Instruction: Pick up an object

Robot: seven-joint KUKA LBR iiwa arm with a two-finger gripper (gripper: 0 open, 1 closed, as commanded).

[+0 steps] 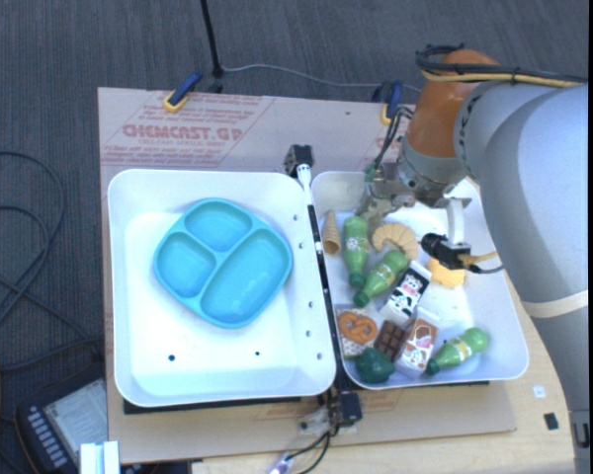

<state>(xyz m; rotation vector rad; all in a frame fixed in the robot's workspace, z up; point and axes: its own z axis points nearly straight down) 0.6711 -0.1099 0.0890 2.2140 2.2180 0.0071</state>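
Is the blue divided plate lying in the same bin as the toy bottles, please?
No, the blue divided plate lies in the left bin, and the toy bottles are in the right bin.

you have a blue three-part plate (pixel 223 262) lying flat in the middle of the left white bin (pixel 138 363). a yellow-and-blue clamp (pixel 182 91) sits at the bench's far left corner, beside a thin black cable (pixel 208 23).
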